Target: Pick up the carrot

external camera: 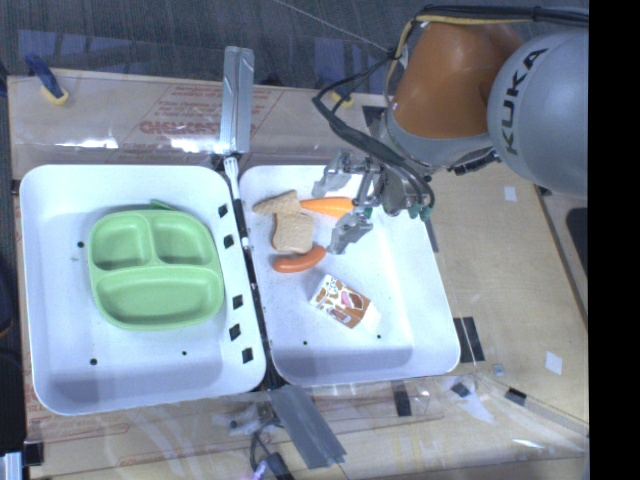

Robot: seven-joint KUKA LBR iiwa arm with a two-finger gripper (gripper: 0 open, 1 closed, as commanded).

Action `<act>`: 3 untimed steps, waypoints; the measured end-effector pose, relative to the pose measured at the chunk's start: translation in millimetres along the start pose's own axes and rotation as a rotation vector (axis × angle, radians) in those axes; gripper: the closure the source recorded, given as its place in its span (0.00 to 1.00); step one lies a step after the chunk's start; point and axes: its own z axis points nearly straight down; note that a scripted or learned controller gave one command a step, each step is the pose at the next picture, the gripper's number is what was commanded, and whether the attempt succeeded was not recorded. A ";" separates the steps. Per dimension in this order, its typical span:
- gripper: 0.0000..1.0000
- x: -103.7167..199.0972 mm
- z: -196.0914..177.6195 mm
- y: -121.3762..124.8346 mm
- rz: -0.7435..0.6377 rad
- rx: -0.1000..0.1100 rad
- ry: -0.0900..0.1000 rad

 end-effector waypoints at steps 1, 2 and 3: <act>0.00 -55.9 95.7 -9.2 -0.399 -0.003 0.004; 0.00 -56.5 148.7 -50.6 -0.494 -0.005 0.006; 1.00 -60.5 134.9 -50.0 -0.497 0.001 -0.009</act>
